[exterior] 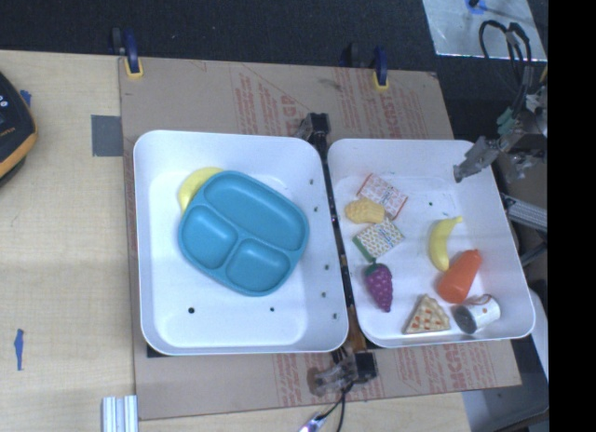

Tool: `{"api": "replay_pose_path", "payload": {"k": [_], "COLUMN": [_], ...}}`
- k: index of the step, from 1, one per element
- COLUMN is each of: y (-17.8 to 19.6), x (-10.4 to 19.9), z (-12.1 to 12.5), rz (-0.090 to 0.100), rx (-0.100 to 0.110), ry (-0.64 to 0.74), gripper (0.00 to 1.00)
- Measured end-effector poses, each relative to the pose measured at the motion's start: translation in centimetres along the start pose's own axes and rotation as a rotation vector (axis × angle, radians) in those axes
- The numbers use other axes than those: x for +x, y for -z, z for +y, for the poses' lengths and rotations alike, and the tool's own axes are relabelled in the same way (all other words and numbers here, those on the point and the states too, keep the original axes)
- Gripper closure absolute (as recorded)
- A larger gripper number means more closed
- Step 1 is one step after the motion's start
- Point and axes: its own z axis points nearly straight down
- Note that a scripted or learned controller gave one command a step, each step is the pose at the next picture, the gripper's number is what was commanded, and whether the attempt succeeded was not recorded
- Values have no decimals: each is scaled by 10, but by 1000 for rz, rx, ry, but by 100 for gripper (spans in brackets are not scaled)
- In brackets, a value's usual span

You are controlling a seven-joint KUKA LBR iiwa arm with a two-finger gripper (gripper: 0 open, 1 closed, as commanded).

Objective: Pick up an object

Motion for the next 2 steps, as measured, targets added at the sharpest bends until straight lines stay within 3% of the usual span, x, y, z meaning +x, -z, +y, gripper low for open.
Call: {"api": "replay_pose_path", "payload": {"k": [1, 2], "y": [-166, -184], "x": [-24, -3], "z": [-21, -21], "rz": [1, 1], "rx": [4, 1], "ry": [0, 1], "gripper": [0, 0]}}
